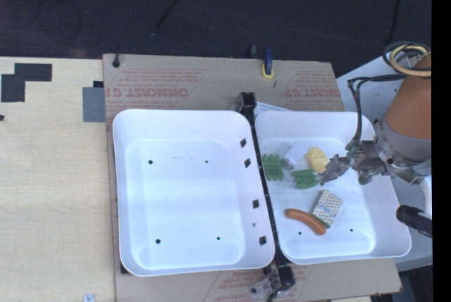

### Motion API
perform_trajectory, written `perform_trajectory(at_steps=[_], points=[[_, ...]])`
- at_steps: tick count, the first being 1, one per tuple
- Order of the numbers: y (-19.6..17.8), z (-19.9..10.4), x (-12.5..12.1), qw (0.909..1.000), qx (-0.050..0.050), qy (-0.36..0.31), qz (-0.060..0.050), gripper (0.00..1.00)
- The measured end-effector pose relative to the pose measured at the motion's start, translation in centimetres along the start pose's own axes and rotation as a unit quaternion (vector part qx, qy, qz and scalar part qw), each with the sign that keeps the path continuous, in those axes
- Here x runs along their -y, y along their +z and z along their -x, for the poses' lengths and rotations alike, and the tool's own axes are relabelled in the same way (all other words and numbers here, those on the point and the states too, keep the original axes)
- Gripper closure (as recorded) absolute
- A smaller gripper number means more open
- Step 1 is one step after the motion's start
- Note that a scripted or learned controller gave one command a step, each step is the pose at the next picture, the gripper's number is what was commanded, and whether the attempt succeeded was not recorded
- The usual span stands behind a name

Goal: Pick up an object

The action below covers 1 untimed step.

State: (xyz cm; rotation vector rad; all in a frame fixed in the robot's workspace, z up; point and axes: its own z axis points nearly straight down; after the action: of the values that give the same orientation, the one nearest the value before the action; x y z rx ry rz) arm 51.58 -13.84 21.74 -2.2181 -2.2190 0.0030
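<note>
In the right bin you have a yellow corn cob, two green pieces, an orange sausage and a patterned packet. The left bin sits on a cardboard-covered surface against dark backdrop. Your claw hangs just right of the cob, above the packet; its grip you cannot tell.

Bright overhead light, white bins near glare; dark backdrop, soft focus, faint shadows.
</note>
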Motion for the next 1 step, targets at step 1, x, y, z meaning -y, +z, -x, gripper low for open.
perform_trajectory(at_steps=[1], points=[[1.16,7.73,-10.43,1.0000,0.003,-0.001,0.004,0.00]])
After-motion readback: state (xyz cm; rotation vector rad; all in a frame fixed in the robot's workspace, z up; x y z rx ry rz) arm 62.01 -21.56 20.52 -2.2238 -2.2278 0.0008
